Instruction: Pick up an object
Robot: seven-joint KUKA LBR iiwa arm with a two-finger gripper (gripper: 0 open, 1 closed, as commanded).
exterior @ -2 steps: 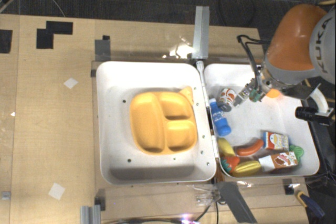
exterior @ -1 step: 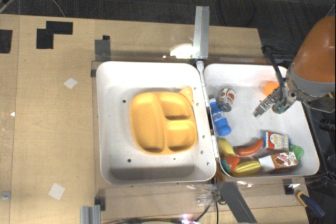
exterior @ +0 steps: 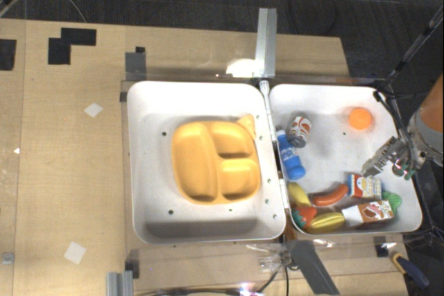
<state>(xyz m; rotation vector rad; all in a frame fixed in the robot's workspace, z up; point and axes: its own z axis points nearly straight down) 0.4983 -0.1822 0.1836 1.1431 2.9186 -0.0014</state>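
Worktop (exterior: 62,170): we are seeing two white bins side by side on it; the left bin (exterior: 149,149), well away from the end effector, is carrying a yellow divided tray (exterior: 211,163).
Right bin (exterior: 326,149): we are watching the end effector (exterior: 378,164) hanging over its near right part, with the clutter packed just below and beside it.
Risk: we are judging that a descent here could land between crowded items, nudging them or pinching two at once, because they are touching each other.
Cartons: we are seeing one small printed carton (exterior: 365,186) directly under the end effector and a second carton (exterior: 373,211) past it.
Nearby pieces: a red sausage (exterior: 329,195) and a yellow banana shape (exterior: 326,220) are lying close beside; an orange ball (exterior: 360,119) is sitting apart.
End effector state: we are unable to tell whether it is wide or narrow; nothing is showing in it.
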